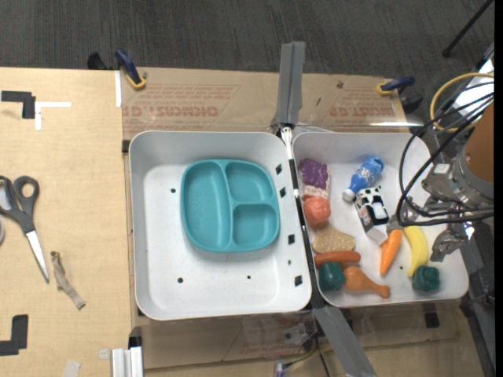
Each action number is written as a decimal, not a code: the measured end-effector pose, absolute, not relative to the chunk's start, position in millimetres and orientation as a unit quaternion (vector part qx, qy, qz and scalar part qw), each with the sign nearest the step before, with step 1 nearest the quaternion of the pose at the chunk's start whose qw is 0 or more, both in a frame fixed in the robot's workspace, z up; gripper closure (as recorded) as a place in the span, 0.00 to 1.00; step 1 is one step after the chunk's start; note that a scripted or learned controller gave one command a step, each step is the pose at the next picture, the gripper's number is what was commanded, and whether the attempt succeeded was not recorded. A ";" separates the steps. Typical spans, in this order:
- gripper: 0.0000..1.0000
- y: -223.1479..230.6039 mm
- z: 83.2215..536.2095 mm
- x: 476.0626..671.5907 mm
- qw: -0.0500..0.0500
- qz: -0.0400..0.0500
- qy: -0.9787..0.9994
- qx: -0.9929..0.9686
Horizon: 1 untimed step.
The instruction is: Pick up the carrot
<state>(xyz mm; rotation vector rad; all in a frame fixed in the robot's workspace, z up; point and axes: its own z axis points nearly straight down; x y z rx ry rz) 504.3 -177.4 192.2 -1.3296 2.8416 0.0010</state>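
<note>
Scissors (23, 218) lie on the worktop (71, 171) at 9 o'clock. The teal divided plate (231, 206) sits in the left bin (149, 289). The carrot (390, 251) lies in the right bin (338, 144) w/ the banana (416, 249) just beside it, not yet lifted. The gripper (449, 228) hangs at 3 o'clock, near it; jaws' state can't be told, partly hidden by cables.

Left shallow white bin (149, 234): teal divided plastic plate (231, 206) in the middle. Right shallow white bin (338, 144): orange toy carrot (390, 251) near-right, yellow toy banana (416, 249) just right of it, black-and-white toy cow (372, 208) just behind. Steel scissors (23, 214) far left on worktop (63, 171).
</note>
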 end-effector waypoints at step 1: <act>0.00 -183.8 108.7 498.0 0.003 0.000 0.901 -0.434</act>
